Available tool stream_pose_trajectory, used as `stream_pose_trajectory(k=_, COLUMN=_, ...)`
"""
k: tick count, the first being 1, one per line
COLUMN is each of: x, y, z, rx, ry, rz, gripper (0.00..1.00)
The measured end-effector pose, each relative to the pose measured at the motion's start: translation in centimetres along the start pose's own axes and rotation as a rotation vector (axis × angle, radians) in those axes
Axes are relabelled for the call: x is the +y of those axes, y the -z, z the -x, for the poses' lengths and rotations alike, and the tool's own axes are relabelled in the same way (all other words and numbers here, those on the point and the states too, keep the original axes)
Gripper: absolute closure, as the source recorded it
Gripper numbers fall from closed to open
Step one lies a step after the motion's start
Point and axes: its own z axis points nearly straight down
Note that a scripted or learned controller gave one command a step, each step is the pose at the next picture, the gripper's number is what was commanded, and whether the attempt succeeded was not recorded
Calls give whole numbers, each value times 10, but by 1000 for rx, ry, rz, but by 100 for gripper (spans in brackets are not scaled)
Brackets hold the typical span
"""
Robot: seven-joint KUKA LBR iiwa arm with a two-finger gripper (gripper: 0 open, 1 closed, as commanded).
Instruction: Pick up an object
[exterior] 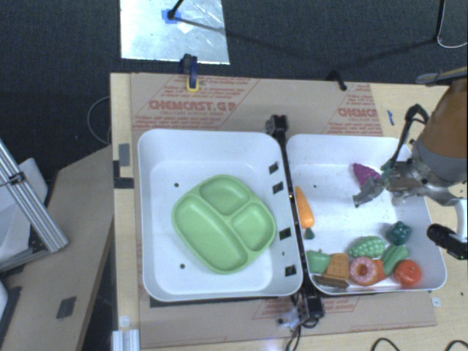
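Observation:
The right bin holds several toy foods. A purple piece lies near its back, and an orange carrot lies along its left wall. A pink donut, a red tomato, a tan bread slice and green pieces crowd the front edge. A dark green piece sits by the right wall. My gripper hangs low over the bin's middle, just in front of the purple piece, with nothing seen in its grasp.
The left bin carries a green divided plate. The grey arm comes in over the right bin's right wall. A black clip sits where the bins meet at the back.

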Motion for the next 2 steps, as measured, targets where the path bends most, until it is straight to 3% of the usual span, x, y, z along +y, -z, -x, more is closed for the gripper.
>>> stream_pose_trajectory(k=1, x=3, y=7, z=0, rx=-3, ry=3, rz=14, gripper=0)
stream_pose_trajectory(k=2, x=5, y=-35, z=-7, rx=-2, ry=2, rz=12, gripper=0)
